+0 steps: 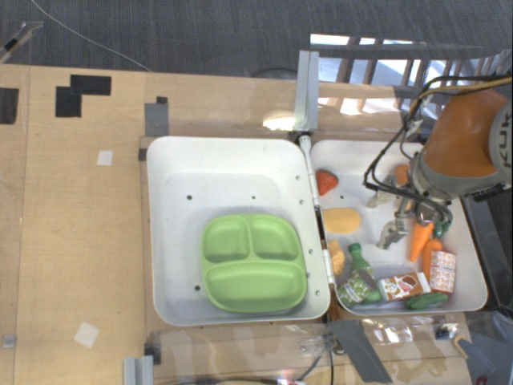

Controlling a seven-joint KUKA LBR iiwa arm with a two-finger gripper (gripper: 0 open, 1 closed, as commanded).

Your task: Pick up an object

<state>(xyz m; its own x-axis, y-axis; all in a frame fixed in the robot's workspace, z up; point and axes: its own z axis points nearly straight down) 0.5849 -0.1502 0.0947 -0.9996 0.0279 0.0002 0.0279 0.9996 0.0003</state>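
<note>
I see my gripper (394, 235) slightly open, holding nothing, in open floor beside the carrot (419, 240), right bin (479, 295).

Green divided plate (254, 262), three compartments, lying flat in left white bin (172, 215); wooden bench (72, 239) with black square markings (80, 92); dark carpet (160, 18) beyond.
</note>
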